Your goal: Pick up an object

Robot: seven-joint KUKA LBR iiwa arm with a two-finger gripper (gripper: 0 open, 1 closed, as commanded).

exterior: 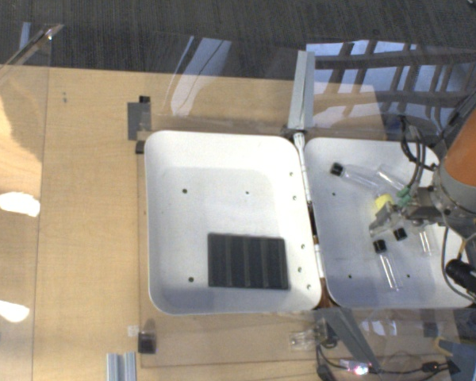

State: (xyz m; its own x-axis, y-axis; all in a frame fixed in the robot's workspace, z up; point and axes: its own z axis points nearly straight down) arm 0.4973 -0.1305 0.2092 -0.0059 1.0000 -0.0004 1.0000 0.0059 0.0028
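We hover our gripper [389,217] over the right bin [341,268], beside a yellow object [381,205]. We cannot tell its state. Next, we judge, comes lowering to grasp.

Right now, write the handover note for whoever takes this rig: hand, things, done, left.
Hand: low over the right bin, by the yellow piece; its grip cannot be made out from here.
Things: right bin holds the yellow piece, clear tubes with black caps and other small parts. Left bin holds a black ridged block, lying flat near its front.
Done: arm is in over the right bin.
Left: nothing seen lifted; the pick itself is not yet confirmed.
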